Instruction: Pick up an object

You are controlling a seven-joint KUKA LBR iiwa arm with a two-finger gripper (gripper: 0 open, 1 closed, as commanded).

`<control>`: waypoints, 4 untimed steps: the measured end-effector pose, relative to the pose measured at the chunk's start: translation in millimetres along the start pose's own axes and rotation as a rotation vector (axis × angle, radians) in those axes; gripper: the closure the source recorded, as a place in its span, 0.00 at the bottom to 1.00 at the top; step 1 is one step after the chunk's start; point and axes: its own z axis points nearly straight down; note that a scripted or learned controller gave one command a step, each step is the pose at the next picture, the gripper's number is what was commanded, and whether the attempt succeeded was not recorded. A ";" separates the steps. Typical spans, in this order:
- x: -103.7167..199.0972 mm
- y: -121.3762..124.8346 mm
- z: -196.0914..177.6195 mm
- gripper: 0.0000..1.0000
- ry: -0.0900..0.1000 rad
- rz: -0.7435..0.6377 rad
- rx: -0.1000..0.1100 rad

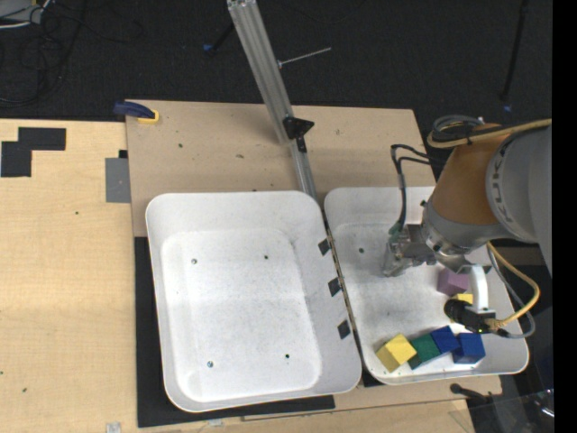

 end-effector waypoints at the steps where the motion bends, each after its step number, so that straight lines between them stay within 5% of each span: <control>1: -9.6 -4.9 -53.3 1.00 -0.003 -0.002 -0.005; 2: -10.4 -4.0 -104.3 1.00 -0.002 -0.008 -0.005; 4: 90.3 5.6 -112.7 1.00 0.000 -0.012 0.000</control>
